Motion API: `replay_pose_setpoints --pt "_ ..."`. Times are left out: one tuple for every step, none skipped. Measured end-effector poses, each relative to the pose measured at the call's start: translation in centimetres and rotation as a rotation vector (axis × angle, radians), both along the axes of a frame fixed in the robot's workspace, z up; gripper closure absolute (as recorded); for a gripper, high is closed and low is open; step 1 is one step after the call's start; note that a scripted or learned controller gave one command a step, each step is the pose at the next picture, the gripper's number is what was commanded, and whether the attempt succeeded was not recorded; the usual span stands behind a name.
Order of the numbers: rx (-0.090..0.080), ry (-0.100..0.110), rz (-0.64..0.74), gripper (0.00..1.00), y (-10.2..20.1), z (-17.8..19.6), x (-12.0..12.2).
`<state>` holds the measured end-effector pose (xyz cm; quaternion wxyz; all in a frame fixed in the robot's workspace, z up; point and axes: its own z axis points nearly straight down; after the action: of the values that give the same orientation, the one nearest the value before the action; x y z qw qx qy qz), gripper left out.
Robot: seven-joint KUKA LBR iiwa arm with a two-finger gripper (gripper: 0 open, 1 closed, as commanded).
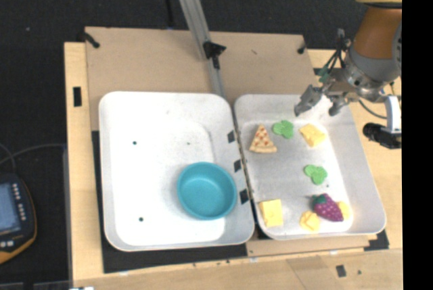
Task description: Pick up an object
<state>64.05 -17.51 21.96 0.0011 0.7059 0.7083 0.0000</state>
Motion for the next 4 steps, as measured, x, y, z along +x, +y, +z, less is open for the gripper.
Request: replay_pose_setpoints --pt "-0.001 0.0 0.0 0.0 0.0 0.0 0.0" --pt "0.0 0.005 0.002 0.0 0.3 -6.1 0.5" --pt "-0.002 -0.001 0.0 0.0 0.2 -11.1 0.6" --pt "-0.003 -0.006 0.001 1.0 0.1 -9.7 0.7"
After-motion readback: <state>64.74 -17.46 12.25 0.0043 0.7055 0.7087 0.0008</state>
